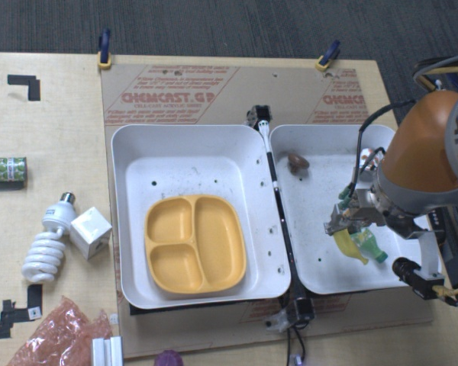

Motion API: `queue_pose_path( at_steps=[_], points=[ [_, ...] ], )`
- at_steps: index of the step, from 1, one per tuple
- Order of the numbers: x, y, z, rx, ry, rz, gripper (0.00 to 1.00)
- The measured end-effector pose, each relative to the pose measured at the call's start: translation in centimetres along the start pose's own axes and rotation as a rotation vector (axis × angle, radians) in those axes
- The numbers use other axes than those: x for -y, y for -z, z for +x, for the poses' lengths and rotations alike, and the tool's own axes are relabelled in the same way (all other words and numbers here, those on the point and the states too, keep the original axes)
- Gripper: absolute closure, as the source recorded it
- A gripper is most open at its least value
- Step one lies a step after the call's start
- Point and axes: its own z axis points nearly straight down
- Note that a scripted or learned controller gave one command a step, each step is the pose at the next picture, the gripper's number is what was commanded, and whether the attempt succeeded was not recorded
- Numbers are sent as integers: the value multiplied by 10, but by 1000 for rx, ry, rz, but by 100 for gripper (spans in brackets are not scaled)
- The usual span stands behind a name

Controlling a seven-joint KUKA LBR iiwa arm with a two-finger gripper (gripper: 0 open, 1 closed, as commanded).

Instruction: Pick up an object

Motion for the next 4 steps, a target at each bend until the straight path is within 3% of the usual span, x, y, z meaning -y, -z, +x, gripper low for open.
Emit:
queue_pose_path(
  at_steps=[1,2,3,4],
  points=[
    [-1,0,24,0,3,-2,100],
    [0,0,9,0,0,-1,100],
    [-7,0,25,0,4,0,100],
    [-1,0,17,0,1,-1,100]
  ],
)
